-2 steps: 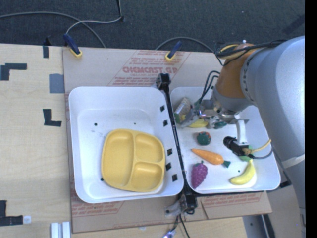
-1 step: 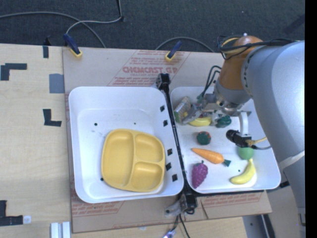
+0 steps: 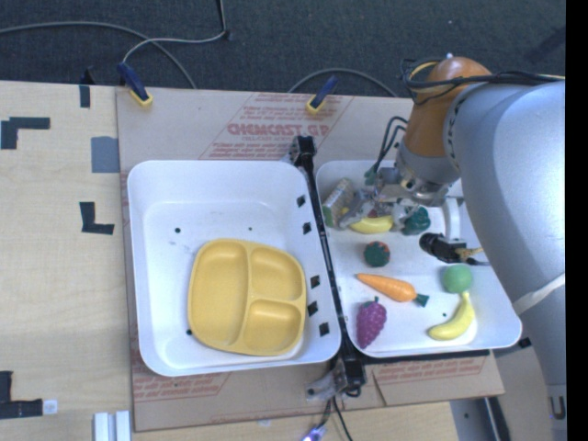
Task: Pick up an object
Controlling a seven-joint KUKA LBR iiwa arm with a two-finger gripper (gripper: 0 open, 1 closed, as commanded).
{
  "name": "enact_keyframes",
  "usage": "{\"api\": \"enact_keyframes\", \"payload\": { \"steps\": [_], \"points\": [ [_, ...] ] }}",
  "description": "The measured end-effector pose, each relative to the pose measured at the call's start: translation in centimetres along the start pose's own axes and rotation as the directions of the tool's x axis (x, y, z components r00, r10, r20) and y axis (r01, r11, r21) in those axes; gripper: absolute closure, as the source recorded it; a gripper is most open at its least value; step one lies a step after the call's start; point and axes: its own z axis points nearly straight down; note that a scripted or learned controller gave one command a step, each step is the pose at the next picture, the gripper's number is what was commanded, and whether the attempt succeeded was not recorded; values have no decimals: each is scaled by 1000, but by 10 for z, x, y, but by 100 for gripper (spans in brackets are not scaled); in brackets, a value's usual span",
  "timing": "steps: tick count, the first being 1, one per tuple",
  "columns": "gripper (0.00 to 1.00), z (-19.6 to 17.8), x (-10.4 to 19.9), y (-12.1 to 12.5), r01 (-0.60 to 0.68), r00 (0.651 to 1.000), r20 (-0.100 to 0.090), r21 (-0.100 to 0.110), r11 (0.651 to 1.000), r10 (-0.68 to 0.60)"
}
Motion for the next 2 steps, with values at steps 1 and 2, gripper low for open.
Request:
{"api": "enact_keyframes", "payload": {
  "steps": [1,2],
  "points": [
    [0,0,-6,1,1,1000,-4,-6,1000,-1],
    [0,-5,-19,11,5,1000,7,-60,998,-4]
  ]
}}
